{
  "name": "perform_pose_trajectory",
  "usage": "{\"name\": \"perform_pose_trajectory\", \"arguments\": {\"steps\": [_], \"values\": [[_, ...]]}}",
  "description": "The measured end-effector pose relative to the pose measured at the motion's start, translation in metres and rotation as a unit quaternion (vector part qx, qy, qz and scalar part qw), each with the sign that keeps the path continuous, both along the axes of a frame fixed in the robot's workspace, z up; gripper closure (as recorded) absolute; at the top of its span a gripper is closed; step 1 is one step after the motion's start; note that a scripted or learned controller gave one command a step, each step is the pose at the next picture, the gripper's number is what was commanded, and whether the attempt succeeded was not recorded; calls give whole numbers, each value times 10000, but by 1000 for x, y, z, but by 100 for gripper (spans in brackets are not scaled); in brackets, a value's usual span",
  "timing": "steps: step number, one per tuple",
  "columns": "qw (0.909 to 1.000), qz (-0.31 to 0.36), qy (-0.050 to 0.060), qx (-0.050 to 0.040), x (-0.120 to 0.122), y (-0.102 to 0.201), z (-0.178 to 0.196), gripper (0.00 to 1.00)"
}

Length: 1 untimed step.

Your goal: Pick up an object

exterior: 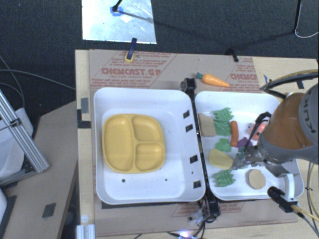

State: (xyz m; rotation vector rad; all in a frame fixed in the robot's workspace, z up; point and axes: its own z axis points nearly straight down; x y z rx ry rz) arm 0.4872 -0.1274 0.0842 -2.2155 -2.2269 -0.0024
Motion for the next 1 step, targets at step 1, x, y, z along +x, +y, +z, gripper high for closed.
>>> {"name": "perform_pose_trajectory", "arguments": {"steps": [1], "values": [[10000, 1, 0, -2, 0, 25, 0, 100]]}}
